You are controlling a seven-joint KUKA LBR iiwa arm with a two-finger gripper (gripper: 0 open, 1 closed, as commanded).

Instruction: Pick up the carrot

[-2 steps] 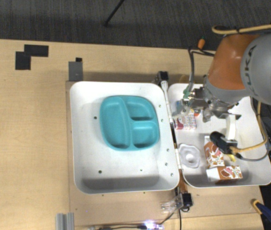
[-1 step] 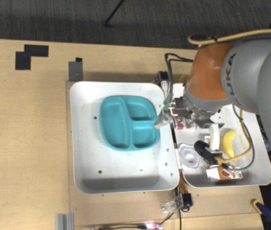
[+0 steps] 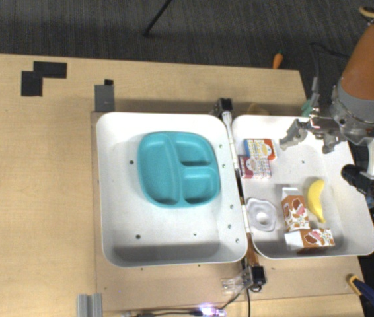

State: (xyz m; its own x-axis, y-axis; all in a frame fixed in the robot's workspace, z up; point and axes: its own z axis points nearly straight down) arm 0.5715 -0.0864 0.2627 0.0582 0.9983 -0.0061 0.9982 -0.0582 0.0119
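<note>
So, approach step: my two-finger gripper (image 3: 310, 137) hangs w/ fingers spread, nothing between them, over the far edge of the right-hand shallow white plastic bin (image 3: 349, 207). Can't make out the carrot; prob. hidden under my wrist. Smooth curved yellow banana (image 3: 315, 200) and boxy brown cardboard cartons (image 3: 296, 213) lie toward the near edge. Next move needs the carrot located first.

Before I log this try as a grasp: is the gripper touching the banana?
Apart. The camera view shows the gripper at the right bin's far end, with bare white floor between it and the banana.
</note>
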